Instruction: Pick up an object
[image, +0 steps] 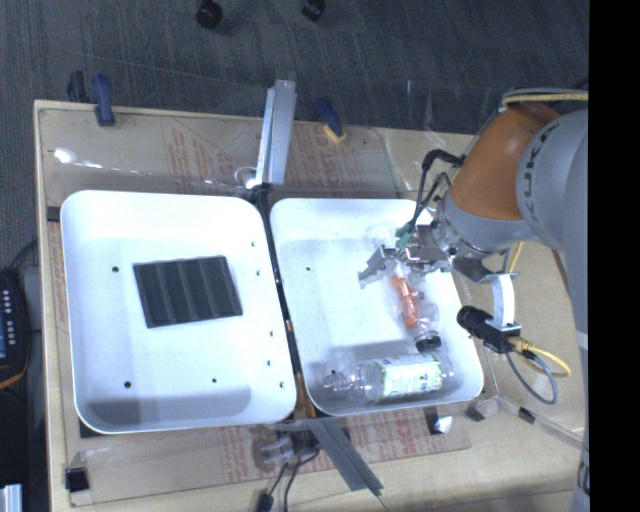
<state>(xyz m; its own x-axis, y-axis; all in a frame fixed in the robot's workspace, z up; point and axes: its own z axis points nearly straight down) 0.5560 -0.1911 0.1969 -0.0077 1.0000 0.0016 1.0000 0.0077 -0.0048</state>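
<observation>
Hovering at the right bin's (300, 300) two o'clock, my gripper (385, 262) sits above the orange tube (405, 298); grip state unclear.

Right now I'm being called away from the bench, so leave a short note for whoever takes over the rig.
Pincer: low over the right bin, at its upper middle; whether it grips anything cannot be judged from this view.
Things: orange-and-clear item just below the pincer; clear plastic bottle lying along the right bin's near wall; dark ribbed pad flat in the left bin.
Done: no lift seen.
Left: grasp one object and raise it.
</observation>
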